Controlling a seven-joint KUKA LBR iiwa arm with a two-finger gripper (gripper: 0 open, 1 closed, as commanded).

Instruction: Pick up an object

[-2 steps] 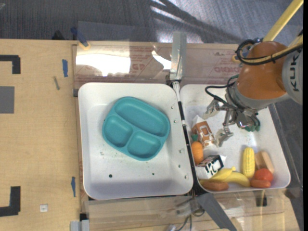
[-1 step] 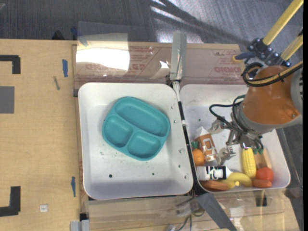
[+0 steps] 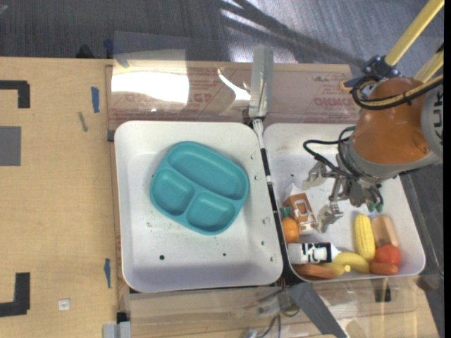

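Note:
My gripper (image 3: 337, 201) hangs over the middle of the right bin (image 3: 416, 241), open, with nothing between its fingers. Just to its left lie a small orange carton (image 3: 299, 210) and an orange fruit (image 3: 289, 229). Below and right of it are a yellow corn cob (image 3: 363, 235), a tan cylinder (image 3: 385, 227), a red tomato (image 3: 386, 256), a banana (image 3: 350, 260) and a black-and-white item (image 3: 316, 252). A red piece (image 3: 313, 272) lies along the front wall.
The left bin (image 3: 134, 252) holds a teal divided plate (image 3: 200, 187). A raised divider (image 3: 266, 182) separates the two bins. The arm's orange band (image 3: 391, 122) and cables hang over the right bin's far right side. Wooden bench top lies to the left.

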